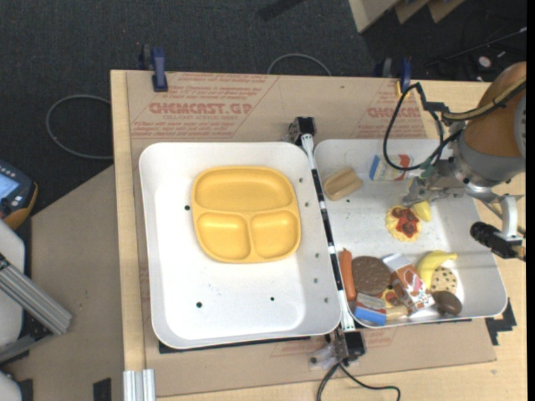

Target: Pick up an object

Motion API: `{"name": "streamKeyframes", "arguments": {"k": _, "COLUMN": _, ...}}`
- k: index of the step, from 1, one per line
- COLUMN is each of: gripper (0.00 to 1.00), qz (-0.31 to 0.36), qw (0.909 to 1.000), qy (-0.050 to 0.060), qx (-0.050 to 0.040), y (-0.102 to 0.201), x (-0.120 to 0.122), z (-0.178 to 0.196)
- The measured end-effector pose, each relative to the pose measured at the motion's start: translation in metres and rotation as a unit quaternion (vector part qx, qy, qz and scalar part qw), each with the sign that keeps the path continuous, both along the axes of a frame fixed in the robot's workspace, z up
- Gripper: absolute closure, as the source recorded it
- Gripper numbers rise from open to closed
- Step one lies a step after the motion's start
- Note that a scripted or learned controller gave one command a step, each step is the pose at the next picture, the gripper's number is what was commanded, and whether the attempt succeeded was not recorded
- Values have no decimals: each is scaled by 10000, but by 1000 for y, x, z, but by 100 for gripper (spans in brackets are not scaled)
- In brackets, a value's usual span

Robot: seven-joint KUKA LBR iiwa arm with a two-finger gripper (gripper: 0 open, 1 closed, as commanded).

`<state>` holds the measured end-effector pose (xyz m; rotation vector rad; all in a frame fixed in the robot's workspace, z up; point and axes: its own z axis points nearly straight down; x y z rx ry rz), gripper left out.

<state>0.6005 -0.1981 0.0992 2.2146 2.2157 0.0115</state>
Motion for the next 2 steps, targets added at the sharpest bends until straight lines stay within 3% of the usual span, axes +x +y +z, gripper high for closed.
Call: {"name": "streamKeyframes", "arguments": {"k": 2, "gripper": 100, "qz": 30, "qw": 10000, "qy": 59, "qx": 21, "y": 145, "x": -36, "z": 87}}
